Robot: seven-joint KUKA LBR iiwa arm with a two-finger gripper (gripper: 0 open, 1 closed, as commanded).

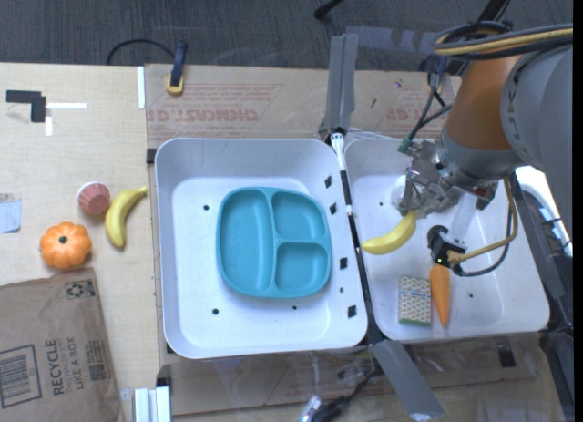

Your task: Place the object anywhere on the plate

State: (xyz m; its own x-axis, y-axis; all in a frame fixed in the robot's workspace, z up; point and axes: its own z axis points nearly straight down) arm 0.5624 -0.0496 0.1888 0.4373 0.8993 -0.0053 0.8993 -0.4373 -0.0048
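The end effector (417,203) is clenched on the upper tip of a banana (390,236), which hangs out of it toward 8 o'clock above the floor of the right bin (510,311), near that bin's left wall. By the look of it the pickup is made and the carry is what remains: the blue plate (273,241) lies in the middle of the left bin (182,229), at 9 o'clock from the banana, with nothing on any of its three compartments. Between the two stand the adjoining bin walls, which the dangling fruit would have to clear; the grip is only on the tip, so a swing or slip seems possible. At 5 o'clock from the end effector, in the right bin, lie a carrot (441,294) and just beside it a small patterned box (414,300), both apart from the banana. Out on the surface at far 9 o'clock sit a second banana (120,216), a pink cupcake-like toy (94,199) and a small pumpkin (66,246), well clear of the route.
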